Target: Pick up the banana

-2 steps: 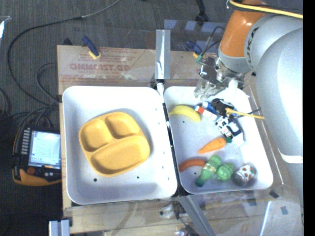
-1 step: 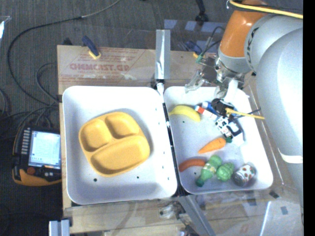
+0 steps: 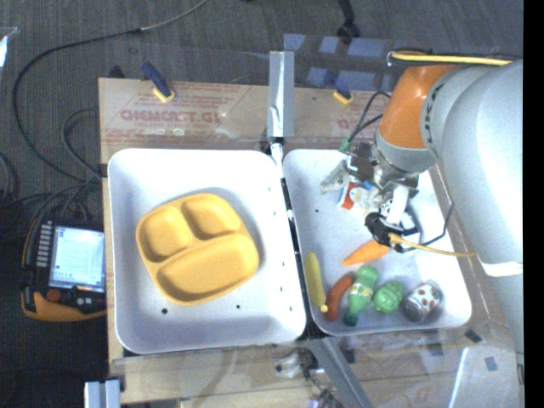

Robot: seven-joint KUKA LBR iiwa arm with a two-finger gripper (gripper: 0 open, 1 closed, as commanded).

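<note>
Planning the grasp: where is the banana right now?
In the camera view, the slim yellow banana lies in the right-hand white bin, by its left wall, just left of the red sausage.

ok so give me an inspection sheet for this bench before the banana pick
surface: left bin and right bin, white, side by side on a board
job's things: banana lies along the right bin's left wall, apart from the gripper
clutter: yellow divided tray in the left bin; carrot, red item, green bottle, green item, speckled round item and white-and-red packet in the right bin
grippers: gripper over the right bin's far part, by the packet
cables: black cable across the floor
surroundings: handheld pendant on the floor left of the bench; blue clamp on the board's far edge
</note>
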